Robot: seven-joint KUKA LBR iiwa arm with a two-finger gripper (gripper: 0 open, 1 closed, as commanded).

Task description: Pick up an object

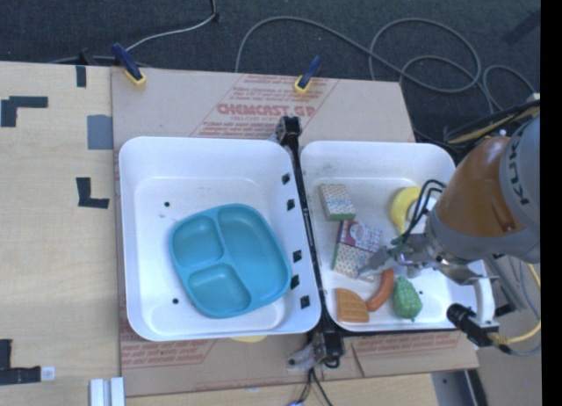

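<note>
The right bin (439, 160) holds several small things. A tan and green box (336, 201) lies at its back left, with a yellow object (403, 206) to the right, partly behind the arm. A pink and white packet (356, 247) lies in the middle. Along the front are an orange wedge (351, 306), a red-orange sausage (382, 290) and a green vegetable (407, 300). My gripper (391, 260) hangs low over the bin, just right of the packet and directly behind the sausage. The wrist hides whatever lies beneath it.
In the left bin (140, 220) lies a blue divided plate (228, 259). A black divider (301, 220) runs between the bins. The orange-banded arm (479, 198) covers the right bin's right side. Cables lie on the dark floor behind the bench.
</note>
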